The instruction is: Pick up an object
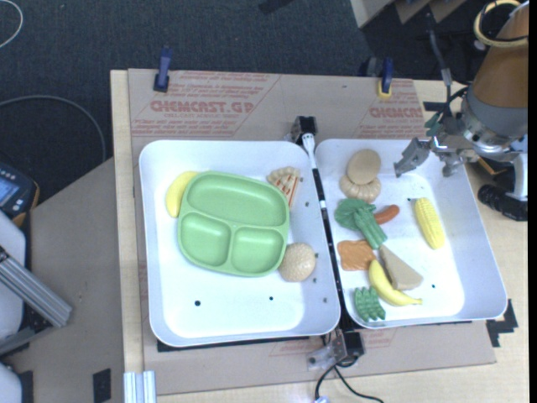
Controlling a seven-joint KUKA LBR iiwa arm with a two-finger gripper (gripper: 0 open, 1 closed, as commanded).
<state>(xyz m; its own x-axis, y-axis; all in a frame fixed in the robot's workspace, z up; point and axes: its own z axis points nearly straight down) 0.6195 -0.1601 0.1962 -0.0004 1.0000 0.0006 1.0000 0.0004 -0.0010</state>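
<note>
Hovering at the right bin's (482,250) one o'clock corner, the end effector (430,158), fingers apart and empty, should drop squarely over the corn (429,221) at five o'clock.

Dark blue-grey carpet (126,23) covers the floor beyond the bench. A brown board (252,99) printed with red letters lies on the light wood bench (84,250), held by 2 blue clamps (163,71) at its far edge. A white cable (10,19) loops at top left. An aluminium rail (33,288) slants at lower left. Light is even and soft.
</note>
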